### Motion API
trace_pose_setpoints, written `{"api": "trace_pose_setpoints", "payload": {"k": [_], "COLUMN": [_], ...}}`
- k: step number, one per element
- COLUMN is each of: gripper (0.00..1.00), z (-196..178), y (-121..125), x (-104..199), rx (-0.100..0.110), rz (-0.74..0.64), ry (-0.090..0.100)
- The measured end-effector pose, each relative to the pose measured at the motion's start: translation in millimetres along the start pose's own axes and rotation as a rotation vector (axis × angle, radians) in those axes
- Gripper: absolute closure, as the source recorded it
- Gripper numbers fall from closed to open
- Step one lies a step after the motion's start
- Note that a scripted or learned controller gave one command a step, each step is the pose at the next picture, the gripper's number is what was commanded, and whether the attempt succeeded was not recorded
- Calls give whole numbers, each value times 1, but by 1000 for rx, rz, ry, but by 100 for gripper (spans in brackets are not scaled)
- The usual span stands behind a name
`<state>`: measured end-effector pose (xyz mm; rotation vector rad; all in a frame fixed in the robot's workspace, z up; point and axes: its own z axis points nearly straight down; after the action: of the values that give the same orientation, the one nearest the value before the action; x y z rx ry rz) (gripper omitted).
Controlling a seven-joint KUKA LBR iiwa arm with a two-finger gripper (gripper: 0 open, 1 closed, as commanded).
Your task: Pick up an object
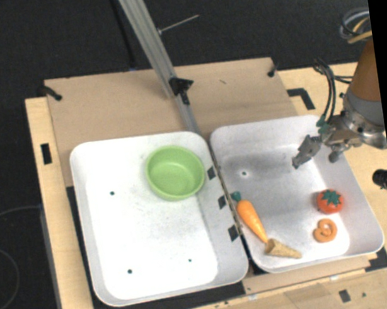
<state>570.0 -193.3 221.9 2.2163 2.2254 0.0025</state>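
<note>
My gripper (318,151) hangs over the upper right part of the right bin (271,146), fingers spread open with nothing between them. Below it, near the bin's right side, lies a red tomato toy (330,200) and under that an orange pretzel-shaped piece (325,230). An orange carrot (250,219) lies along the bin's left wall, and a tan wedge (282,249) rests at the carrot's lower tip. A green bowl (175,173) sits upright in the upper right of the left bin (119,232).
A grey metal pole (154,49) slants up from the gap between the bins. The bins rest on a tan board (136,101), and cables (331,91) trail beside the arm's wrist at the right.
</note>
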Motion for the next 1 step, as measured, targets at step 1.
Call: {"api": "trace_pose_setpoints", "payload": {"k": [1], "gripper": [0], "z": [0], "y": [0], "x": [0], "rx": [0], "rz": [0], "ry": [0]}}
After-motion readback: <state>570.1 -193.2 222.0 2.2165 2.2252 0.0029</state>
